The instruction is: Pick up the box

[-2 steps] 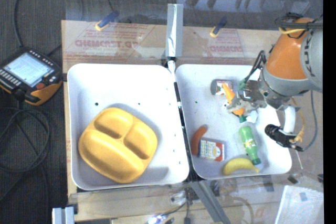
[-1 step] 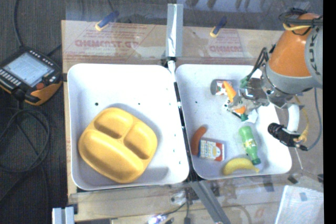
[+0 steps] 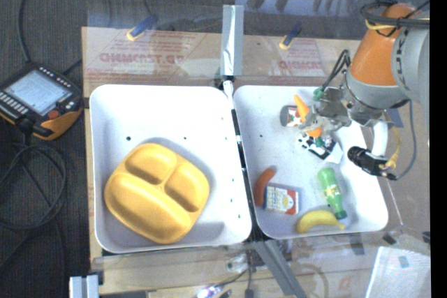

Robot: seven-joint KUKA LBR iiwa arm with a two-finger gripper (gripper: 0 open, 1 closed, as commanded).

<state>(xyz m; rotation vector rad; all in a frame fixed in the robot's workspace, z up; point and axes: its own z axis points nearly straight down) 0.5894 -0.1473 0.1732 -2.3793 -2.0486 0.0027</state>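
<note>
Camera view, nearest me: a banana [image 3: 320,221], the box [image 3: 281,199] flat beside a sausage [image 3: 264,185], and a green bottle [image 3: 332,192] in the right bin [image 3: 377,216]. Farther back, my gripper [image 3: 323,123] hovers over small clutter; I cannot tell its state.

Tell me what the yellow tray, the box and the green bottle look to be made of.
Yellow tray: seemingly moulded plastic, smooth with a soft sheen, rounded compartments.
Box: probably printed cardboard, flat faces, red and white print, matte.
Green bottle: likely translucent plastic, glossy highlights; too small to be certain.
</note>
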